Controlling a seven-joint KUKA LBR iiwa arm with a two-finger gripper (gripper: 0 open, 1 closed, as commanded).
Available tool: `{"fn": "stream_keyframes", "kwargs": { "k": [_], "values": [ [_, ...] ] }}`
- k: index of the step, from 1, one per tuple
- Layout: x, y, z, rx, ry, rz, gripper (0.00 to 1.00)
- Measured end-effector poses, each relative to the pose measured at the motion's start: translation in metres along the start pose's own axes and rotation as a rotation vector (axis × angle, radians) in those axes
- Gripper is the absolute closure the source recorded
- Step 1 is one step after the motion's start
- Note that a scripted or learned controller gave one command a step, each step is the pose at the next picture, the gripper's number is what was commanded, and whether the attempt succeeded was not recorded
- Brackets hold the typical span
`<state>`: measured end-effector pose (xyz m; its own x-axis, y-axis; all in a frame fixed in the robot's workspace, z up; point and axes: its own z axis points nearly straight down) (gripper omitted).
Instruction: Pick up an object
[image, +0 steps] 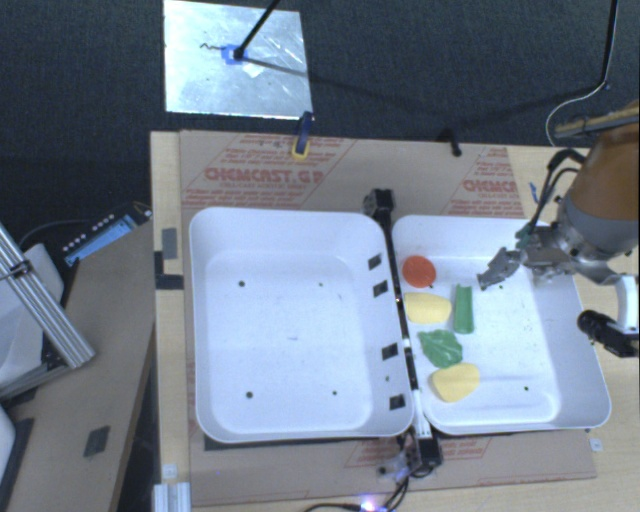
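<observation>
Tool (493, 272) hovers just right of green stick (463, 308).

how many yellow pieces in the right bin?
2. One yellow piece lies left of the green stick, below the orange disc. The other yellow piece lies nearer the front wall, below the green leaf.

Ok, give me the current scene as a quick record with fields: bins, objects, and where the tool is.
left bin: white, shallow, no objects seen in it
right bin: white, holds five objects near its left wall
orange round piece: top of the group
upper yellow piece: below the orange one
green stick: upright, right of the upper yellow piece
green leafy piece: below those two
lower yellow piece: nearest the front
tool: over the right bin, right of the orange round piece, nothing seen in it
</observation>
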<state>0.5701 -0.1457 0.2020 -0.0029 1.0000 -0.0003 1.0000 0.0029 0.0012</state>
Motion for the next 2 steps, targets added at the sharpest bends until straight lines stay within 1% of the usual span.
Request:
{"fn": "stream_keyframes", "kwargs": {
  "k": [1,2],
  "values": [
    [0.02,0.017,0.099,0.006,0.002,-0.003,0.0],
    [0.018,0.019,0.082,-0.002,0.0,-0.001,1.0]
  ]
}}
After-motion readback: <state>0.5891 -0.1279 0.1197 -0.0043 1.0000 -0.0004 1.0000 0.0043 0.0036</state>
